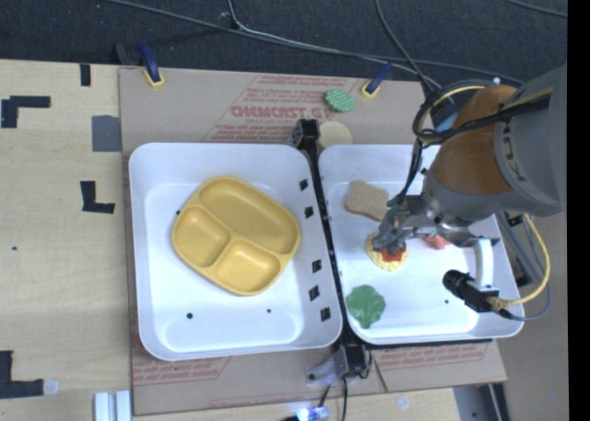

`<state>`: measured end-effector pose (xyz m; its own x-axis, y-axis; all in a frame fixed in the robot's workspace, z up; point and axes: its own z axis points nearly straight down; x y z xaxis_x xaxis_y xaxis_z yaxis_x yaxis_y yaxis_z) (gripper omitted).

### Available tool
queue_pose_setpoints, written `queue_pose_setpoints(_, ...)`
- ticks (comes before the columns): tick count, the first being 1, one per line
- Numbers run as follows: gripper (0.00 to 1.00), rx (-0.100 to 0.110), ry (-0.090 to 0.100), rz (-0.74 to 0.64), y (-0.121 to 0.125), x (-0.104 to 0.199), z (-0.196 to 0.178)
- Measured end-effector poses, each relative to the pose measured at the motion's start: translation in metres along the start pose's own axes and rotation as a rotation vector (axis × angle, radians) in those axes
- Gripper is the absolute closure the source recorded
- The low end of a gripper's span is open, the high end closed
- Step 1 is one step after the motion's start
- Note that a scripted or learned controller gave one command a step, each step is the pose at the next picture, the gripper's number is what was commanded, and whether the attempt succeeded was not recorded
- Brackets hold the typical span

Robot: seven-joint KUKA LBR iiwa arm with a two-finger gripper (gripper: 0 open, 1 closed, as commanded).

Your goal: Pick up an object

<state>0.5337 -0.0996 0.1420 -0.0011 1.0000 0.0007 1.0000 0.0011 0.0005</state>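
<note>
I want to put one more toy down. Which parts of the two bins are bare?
Left bin: bare floor below and left of the yellow tray. Right bin: a bare strip between the green toy and the black part of the arm. Crowded: the hand, the yellow-red toy and the tan piece.

You had a yellow tray [236, 234] lying in the left bin [147, 226] — three compartments, set askew. Behind the bins, a green disc [339, 100] sat on the cardboard [184, 106], with two blue clamps [149, 65] at its far edge — cables [277, 37] trailed beyond.
</note>
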Motion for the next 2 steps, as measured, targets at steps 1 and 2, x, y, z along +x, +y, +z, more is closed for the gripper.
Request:
queue_pose_setpoints(1,1.0,-0.004,-0.001,-0.001,0.008,0.002,-0.06)
queue_pose_setpoints(2,1.0,-0.004,-0.002,-0.001,0.009,0.002,-0.113)
